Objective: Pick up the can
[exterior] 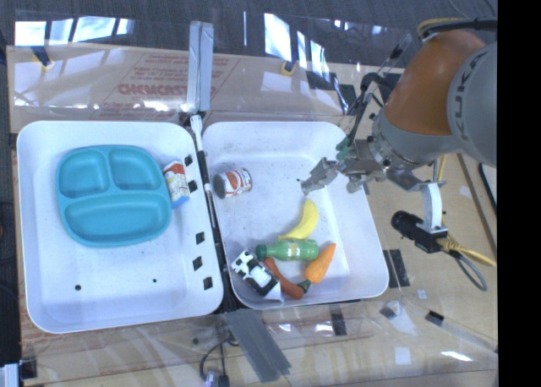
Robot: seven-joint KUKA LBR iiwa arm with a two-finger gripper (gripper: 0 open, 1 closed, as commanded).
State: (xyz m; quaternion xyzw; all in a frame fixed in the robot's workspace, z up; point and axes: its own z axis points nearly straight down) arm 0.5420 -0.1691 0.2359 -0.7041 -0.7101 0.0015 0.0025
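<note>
Biggest risk I can see: the small red-and-white metal can (pixel 232 182) is lying on its side at about 10 o'clock in the right-hand shallow white plastic bin (pixel 363 233), so a downward pinch could just roll it off toward the divider, or the fingers could clip the rounded side and squirt it out. It sits alone, well apart from the clutter at 6 o'clock in that bin (curved yellow banana (pixel 303 221), green plastic bottle (pixel 290 250), orange carrot (pixel 320 264), black-and-white cow-pattern toy (pixel 246 264)), so grabbing the wrong thing seems unlikely unless the aim is way off. The two-finger gripper (pixel 323 176) hangs over the bin at roughly 2 o'clock, well short of the can. Nothing is between its fingers, and honestly I can't tell how wide it's open from this angle. Left bin has a turquoise divided plastic plate (pixel 112 194) and a small carton (pixel 176 182) at its 3 o'clock edge.
</note>
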